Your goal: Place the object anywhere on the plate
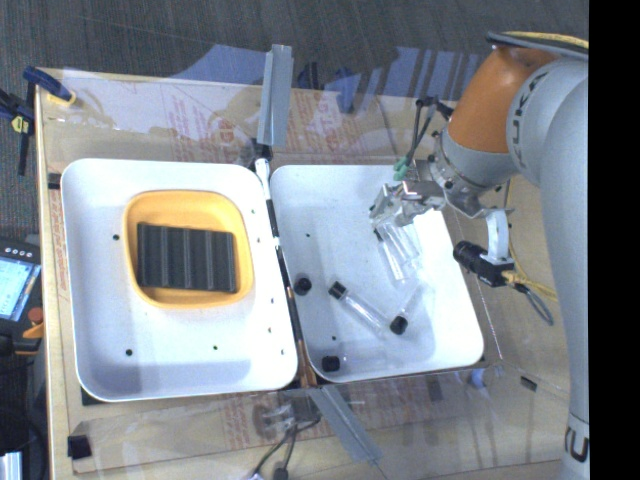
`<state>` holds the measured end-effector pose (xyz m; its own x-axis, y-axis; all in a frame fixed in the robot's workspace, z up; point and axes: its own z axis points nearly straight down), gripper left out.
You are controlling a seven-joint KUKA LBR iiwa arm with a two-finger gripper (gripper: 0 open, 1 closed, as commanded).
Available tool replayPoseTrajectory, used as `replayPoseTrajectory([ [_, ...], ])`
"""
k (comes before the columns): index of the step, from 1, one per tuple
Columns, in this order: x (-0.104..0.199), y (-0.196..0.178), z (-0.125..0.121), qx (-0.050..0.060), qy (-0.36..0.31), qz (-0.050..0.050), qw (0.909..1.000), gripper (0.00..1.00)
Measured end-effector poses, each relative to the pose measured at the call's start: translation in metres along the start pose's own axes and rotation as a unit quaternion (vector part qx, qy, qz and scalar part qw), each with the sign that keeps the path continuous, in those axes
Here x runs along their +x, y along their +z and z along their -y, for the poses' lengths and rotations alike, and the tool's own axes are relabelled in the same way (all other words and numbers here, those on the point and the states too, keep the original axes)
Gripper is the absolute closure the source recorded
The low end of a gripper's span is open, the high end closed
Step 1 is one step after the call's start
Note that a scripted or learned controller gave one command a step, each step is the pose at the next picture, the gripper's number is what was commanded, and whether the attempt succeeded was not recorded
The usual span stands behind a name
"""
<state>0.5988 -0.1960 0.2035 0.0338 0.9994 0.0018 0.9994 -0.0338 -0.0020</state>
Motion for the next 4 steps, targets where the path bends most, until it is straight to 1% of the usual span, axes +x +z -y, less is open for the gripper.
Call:
replayPoseTrajectory([
  [1, 0.032, 0.004, 0.02, 0.002, -0.101, 0.0, 0.9949, 1.0],
  [2, 0.077, -0.002, 0.021, 0.002, -0.203, 0.0, 0.9793, 1.0],
  [3, 0.115, 0.006, 0.026, 0.002, -0.349, 0.0, 0.937, 1.0],
  [4, 0.179, 0.012, 0.009, -0.001, -0.474, 0.002, 0.8803, 1.0],
])
